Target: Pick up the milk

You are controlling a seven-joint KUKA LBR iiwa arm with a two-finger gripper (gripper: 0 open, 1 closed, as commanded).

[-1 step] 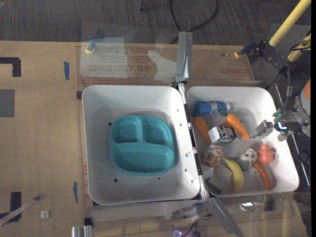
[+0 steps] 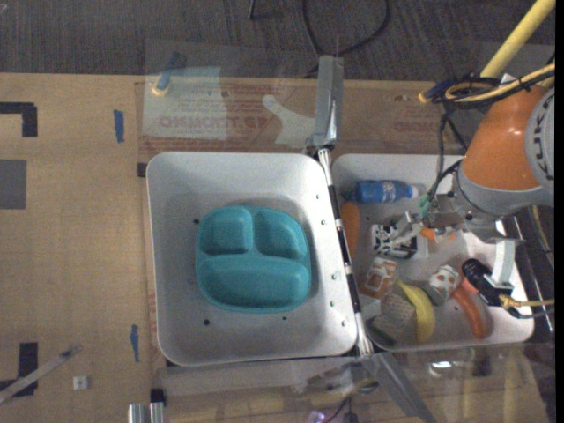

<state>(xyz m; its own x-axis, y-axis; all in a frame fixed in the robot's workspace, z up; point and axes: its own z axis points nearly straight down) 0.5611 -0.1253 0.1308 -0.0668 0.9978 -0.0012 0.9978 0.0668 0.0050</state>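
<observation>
The milk (image 2: 391, 240) is a small carton with black and white patches, lying in the right bin (image 2: 520, 329) near its middle. My gripper (image 2: 417, 226) reaches down from the orange-banded wrist (image 2: 502, 159) and sits right at the carton's right end, touching or nearly touching it. The wrist hides part of the gripper, so its hold on the carton is unclear.
Around the milk lie a blue bottle (image 2: 381, 190), an orange stick (image 2: 351, 226), a small orange-and-white carton (image 2: 381, 277), a banana (image 2: 419, 308), a can (image 2: 443, 282) and a carrot (image 2: 471, 312). The left bin (image 2: 172, 324) holds a teal divided plate (image 2: 253, 258).
</observation>
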